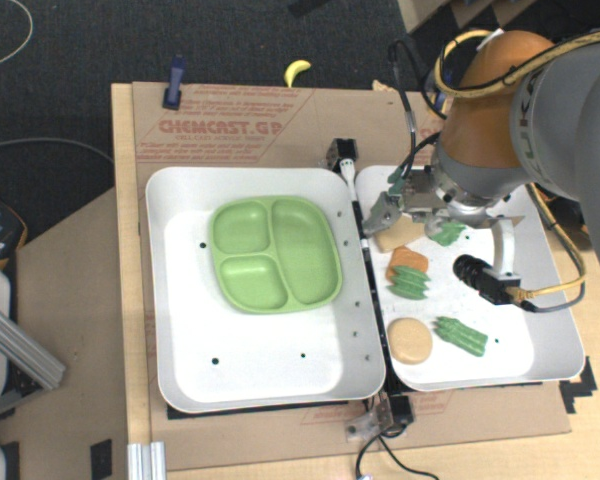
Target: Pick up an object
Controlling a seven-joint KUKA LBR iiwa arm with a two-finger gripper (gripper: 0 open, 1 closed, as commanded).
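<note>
My gripper (400, 208) hangs low over the upper left part of the right bin (550, 353). Just below it lies a tan wedge-shaped piece (391, 236), partly hidden by the gripper. An orange piece (409, 259) and a ridged green piece (410, 284) sit a little nearer the front. Another small green piece (446, 234) lies to the right of the gripper. A round tan disc (412, 340) and a long green piece (462, 336) rest near the bin's front. I see nothing lifted off the bin floor.
The left bin (180, 348) holds a green divided plate (276, 254). A black fitting with a yellow cable (483, 277) lies over the middle of the right bin. The grey arm with its orange band (500, 88) covers the bin's back right.
</note>
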